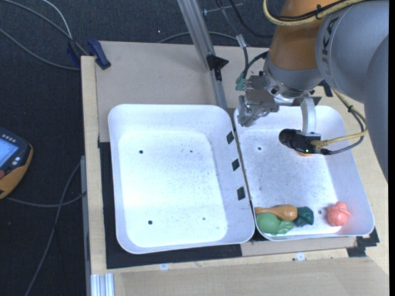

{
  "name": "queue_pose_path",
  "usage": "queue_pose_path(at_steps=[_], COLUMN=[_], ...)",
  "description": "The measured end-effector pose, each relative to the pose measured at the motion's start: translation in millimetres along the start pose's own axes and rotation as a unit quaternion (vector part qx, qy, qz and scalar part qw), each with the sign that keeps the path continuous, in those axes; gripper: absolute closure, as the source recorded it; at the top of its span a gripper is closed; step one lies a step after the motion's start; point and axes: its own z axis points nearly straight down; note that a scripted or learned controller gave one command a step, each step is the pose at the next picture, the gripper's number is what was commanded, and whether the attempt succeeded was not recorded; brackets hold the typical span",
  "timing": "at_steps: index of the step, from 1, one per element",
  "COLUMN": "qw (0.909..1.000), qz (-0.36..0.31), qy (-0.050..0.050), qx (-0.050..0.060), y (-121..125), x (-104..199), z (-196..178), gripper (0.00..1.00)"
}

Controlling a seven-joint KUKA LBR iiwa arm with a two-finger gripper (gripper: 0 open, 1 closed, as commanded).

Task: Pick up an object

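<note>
A tan drumstick-shaped toy [279,212] lies along the lower edge of the right bin [345,165], its long axis running left to right, beside a green toy [273,225], a dark teal piece [304,216] and a pink toy [337,214]. The gripper [250,113] hovers well apart, upper centre of frame; whether it is open cannot be told

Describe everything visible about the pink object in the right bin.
The pink object is a small, lumpy, rounded thing of pale pink with a salmon tinge, soft or rubbery in look; its exact kind is too small to tell. It lies in the near right corner of the right bin, close to the bin's wall. It sits apart from the cluster of green, tan and dark teal items to its left. The gripper is at the bin's far end, well away from it.
</note>
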Motion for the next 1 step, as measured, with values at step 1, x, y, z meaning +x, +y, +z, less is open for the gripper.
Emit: queue_pose_path(at_steps=[1], qw=[1.0], qz=[0.0], qy=[0.0], qx=[0.0], y=[14.5], x=[49.1], z=[-0.3], gripper=[1.0])
